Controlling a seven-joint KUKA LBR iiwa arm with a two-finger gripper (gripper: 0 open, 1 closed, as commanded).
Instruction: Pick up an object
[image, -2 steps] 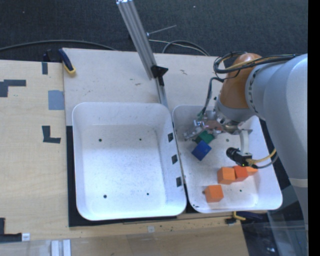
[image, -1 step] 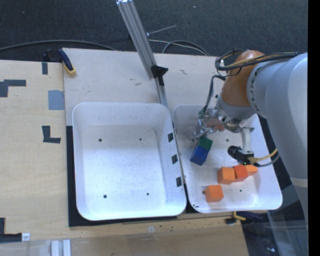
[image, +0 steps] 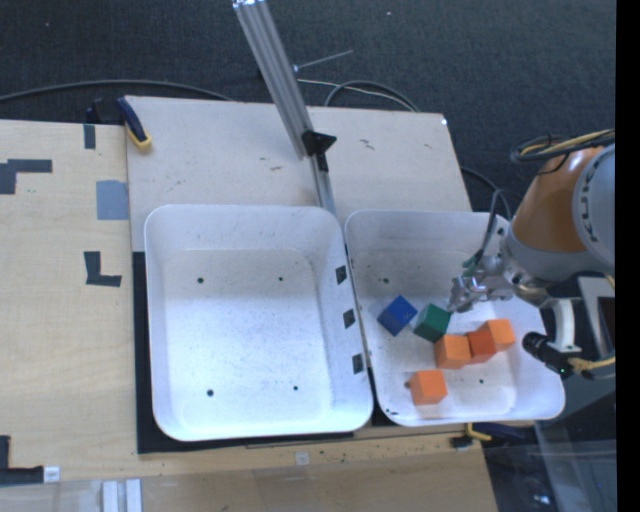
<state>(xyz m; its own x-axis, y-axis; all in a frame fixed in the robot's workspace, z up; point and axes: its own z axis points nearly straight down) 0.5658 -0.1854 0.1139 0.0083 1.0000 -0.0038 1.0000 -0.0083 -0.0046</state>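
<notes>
Camera view: Because the blocks lie crowded together in the right bin (image: 400, 235), the risks here are mostly those of a cluttered pick. The gripper (image: 465, 295) hangs low over that bin, just above and to the right of the green block (image: 433, 322); whether it is open or closed cannot be told. The blue block (image: 397, 314) sits touching or nearly touching the green one on its left. Two orange blocks (image: 474, 344) lie just beside it on the right, and a third orange block (image: 428, 386) rests apart, nearer the front wall. A descent onto the green block may land on a neighbour and shove the cluster aside. The blocks also lie at odd angles, so a closing grip may twist one out. The left bin (image: 160, 240) on the table (image: 60, 300) plays no part.
</notes>
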